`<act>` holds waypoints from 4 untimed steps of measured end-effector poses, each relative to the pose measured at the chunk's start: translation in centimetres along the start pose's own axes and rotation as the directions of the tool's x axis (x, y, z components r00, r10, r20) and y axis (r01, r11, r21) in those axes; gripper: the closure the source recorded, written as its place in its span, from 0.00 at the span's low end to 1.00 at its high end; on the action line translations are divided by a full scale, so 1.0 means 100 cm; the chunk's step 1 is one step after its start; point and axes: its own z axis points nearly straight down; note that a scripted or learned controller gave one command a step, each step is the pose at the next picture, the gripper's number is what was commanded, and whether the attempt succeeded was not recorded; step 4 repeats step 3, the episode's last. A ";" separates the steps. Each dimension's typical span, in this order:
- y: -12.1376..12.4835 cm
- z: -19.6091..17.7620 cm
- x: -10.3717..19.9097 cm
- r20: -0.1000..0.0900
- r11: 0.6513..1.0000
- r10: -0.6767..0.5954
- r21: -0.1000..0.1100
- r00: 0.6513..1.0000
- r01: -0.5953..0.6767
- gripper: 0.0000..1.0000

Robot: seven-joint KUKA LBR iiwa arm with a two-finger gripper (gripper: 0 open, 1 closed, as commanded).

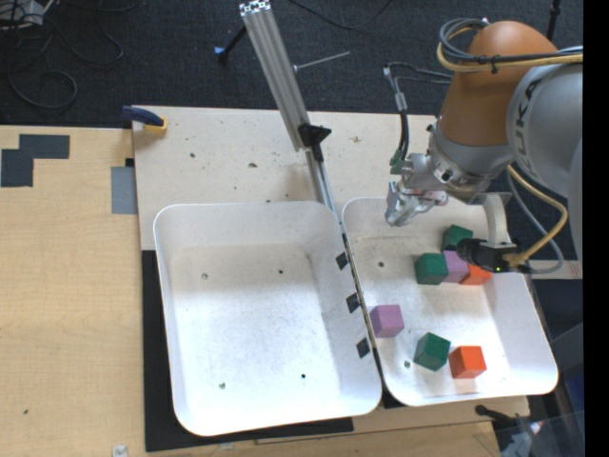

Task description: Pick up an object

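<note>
My gripper hangs over the back left part of the right bin, its tip above the bin floor with nothing seen between its fingers. To its right lies a cluster of blocks: a dark green block, a green block, a pink block and an orange block. Nearer the front lie a purple block, a green block and an orange block.
The left bin stands beside the right one, divided from it by a rim with black clips. A slanted metal bar rises behind the bins. Cables run past the arm at the right.
</note>
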 end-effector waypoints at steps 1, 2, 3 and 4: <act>0.004 -0.007 0.050 0.001 1.000 0.000 -0.002 1.000 0.000 1.00; 0.013 0.001 0.091 0.002 1.000 0.001 -0.002 1.000 -0.001 1.00; 0.026 0.004 0.143 0.001 1.000 0.000 -0.002 1.000 0.000 1.00; 0.026 0.004 0.143 0.001 1.000 0.000 -0.002 1.000 0.000 1.00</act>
